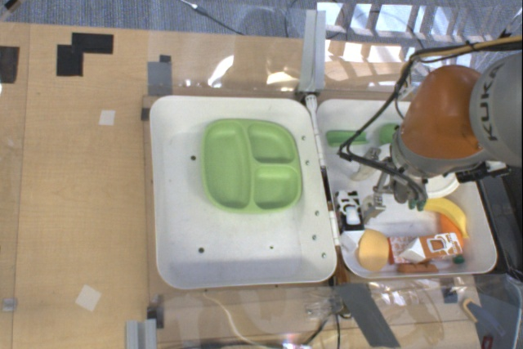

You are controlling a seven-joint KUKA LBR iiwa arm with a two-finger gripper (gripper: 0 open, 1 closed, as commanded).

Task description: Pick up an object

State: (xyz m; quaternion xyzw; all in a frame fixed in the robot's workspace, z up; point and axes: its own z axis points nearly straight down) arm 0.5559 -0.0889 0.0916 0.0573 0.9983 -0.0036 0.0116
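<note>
You will find the arm (458, 114) reaching over the right bin (490, 253), its orange band uppermost and the claw (398, 194) hanging low among the objects there. Whether the claw is open, closed or gripping anything cannot be told from this angle (the wrist hides most of it), so record it as undetermined.

Candidate objects lie close around the claw. Just below it, toward the near wall of the bin, sits a round orange-yellow fruit (373, 249). To the claw's right and slightly below lies a banana (451, 217), and beneath that a small carton (428, 249) with orange and white print, lying flat. Just left of the claw is a small black-and-white item (351, 208), possibly a toy car; the detail is too fine to confirm. Above and left of the claw a green piece (343, 138) rests near the bin's far wall.

Well to the claw's left, the left bin (176, 257) holds a green divided plate (251, 164), lying flat.
</note>
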